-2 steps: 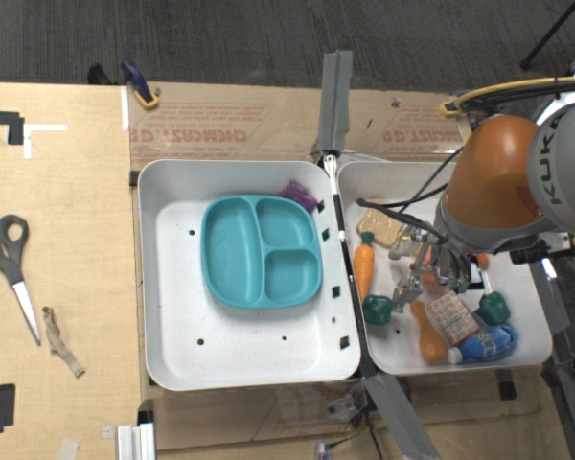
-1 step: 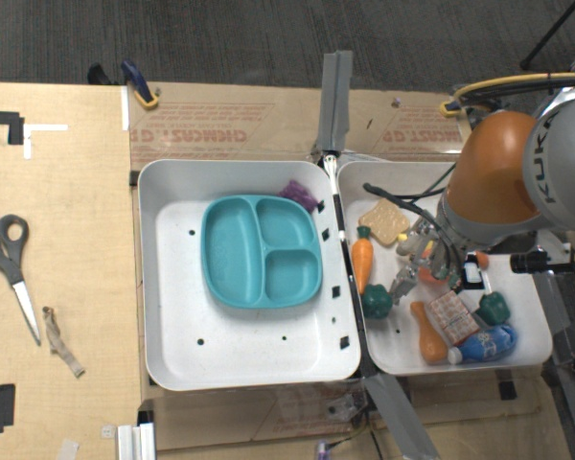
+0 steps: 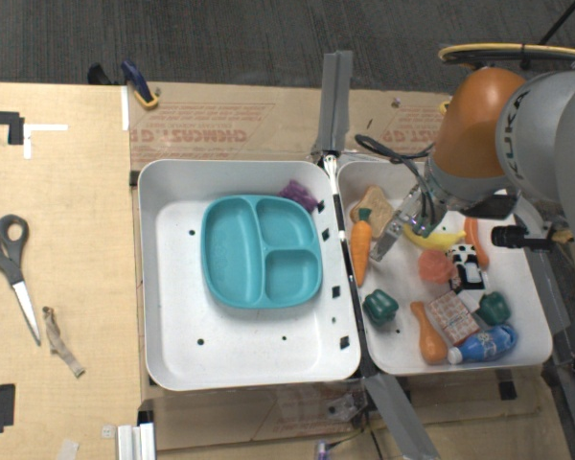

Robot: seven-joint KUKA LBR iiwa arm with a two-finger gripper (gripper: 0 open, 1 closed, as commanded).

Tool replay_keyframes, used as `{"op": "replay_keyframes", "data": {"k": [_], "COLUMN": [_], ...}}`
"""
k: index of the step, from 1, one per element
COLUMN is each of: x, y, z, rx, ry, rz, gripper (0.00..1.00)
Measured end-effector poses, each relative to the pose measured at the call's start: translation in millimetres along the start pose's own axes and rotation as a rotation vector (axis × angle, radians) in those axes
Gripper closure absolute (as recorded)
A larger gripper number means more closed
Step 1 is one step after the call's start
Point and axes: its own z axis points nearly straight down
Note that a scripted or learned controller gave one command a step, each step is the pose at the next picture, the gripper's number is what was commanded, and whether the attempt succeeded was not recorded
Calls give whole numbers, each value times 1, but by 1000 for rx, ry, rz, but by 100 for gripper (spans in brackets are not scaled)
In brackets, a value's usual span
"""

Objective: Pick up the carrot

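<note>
The carrot (image 3: 361, 244), orange with a green top, lies lengthwise against the left wall of the right bin (image 3: 393, 360), its top pointing to the far side. My gripper (image 3: 397, 234) hangs over that bin just right of the carrot, a short gap away, slanting down toward it. Nothing can be seen held in it. A tan bread-like piece (image 3: 374, 203) lies just beyond the carrot's top, under the gripper's near side.
The right bin also holds a banana (image 3: 439, 239), a pink-red fruit (image 3: 433, 266), a green pepper (image 3: 380, 307), an orange drumstick-like piece (image 3: 428, 333), a small box (image 3: 452, 316) and a blue bottle (image 3: 485, 345). A teal divided plate (image 3: 263, 251) sits in the left bin. Scissors (image 3: 11, 262) lie at the bench's left.
</note>
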Motion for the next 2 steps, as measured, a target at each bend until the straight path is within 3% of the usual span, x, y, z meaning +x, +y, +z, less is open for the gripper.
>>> {"op": "replay_keyframes", "data": {"k": [1,2], "x": [-1,110], "y": [1,59], "z": [-10,-98], "rx": [-1,3], "ry": [-5,4], "rz": [-4,165], "gripper": [100,100]}}
